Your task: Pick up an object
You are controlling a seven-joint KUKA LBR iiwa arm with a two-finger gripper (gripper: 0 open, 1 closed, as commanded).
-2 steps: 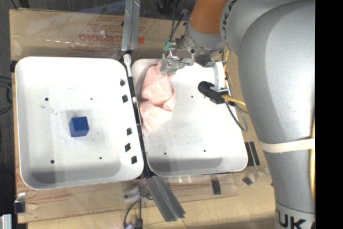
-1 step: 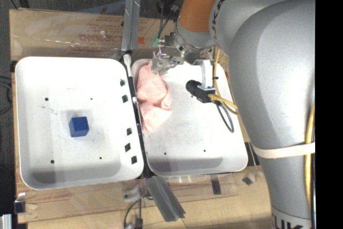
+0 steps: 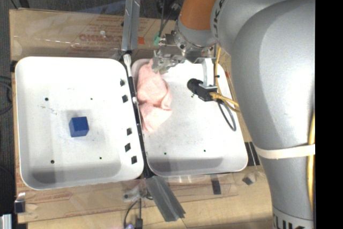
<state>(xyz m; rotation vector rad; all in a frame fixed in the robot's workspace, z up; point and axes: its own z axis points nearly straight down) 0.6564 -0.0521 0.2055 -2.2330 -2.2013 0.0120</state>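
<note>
Fingers (image 3: 161,63) metallic, pointing down at the far-left corner of the right bin (image 3: 214,161), tips just over the far edge of a pink cloth (image 3: 151,95). They look close together, but whether they are parted or closed I cannot tell; the gap is too small and cluttered to read. Cannot tell either whether tips touch the cloth or hang just above it.

Gripper (image 3: 165,59) body sits under the orange band (image 3: 201,0), with the grey arm (image 3: 273,61) coming in from the right and covering that side of the bench. A black fitting with a yellow cable (image 3: 206,91) hangs beside it over the bin floor.

Cloth lies crumpled along the left wall of the right bin, flat on the floor, no part lifted. Blue cube (image 3: 79,126) sits alone in the left bin (image 3: 32,78), well apart from the gripper.

Judgement: task not yet done. Nothing shows between the fingers. Gripper is placed at the cloth, so the approach seems made; closing on it and lifting remain.
</note>
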